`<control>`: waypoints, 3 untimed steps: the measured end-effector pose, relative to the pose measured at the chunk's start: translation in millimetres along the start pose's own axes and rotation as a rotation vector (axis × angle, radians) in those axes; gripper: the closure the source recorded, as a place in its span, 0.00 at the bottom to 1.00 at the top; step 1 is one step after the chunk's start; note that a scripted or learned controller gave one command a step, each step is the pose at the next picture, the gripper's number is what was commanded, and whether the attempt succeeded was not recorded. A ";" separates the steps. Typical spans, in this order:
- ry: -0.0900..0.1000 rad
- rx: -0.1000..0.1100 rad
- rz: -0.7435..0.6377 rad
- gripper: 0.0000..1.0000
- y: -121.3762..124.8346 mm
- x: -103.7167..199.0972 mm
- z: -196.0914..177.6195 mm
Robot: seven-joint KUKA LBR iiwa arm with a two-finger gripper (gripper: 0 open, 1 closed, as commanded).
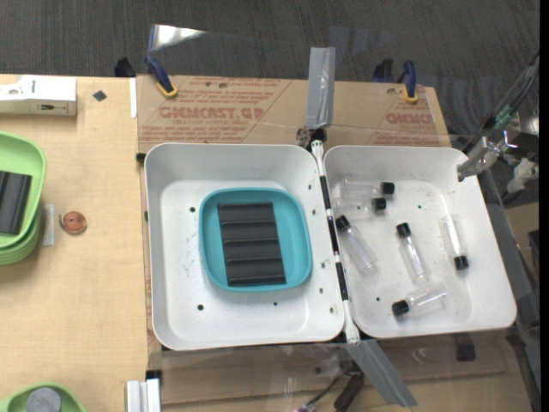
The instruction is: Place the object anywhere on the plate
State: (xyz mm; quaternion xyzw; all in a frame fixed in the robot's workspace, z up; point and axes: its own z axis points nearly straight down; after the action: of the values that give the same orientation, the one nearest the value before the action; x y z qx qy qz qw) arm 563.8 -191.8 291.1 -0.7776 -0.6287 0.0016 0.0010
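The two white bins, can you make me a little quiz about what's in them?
1. True or false: the teal plate lies in the left bin.
2. What lies scattered in the right bin? A) spoons B) clear vials with black caps C) red balls
3. Fill in: a ridged ____ insert lies on the plate.

Key: 1 true. 2 B, for example the vial near the bin's front edge. 3 black.
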 end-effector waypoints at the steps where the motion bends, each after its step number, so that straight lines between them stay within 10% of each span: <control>1: -0.001 -0.001 -0.022 0.00 9.2 -0.5 -145.8; 3: -0.001 -0.002 0.017 0.00 98.1 -2.3 -149.4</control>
State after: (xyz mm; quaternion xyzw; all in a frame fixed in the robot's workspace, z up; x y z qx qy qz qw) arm 659.8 -214.6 440.1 -0.7830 -0.6220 0.0013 0.0000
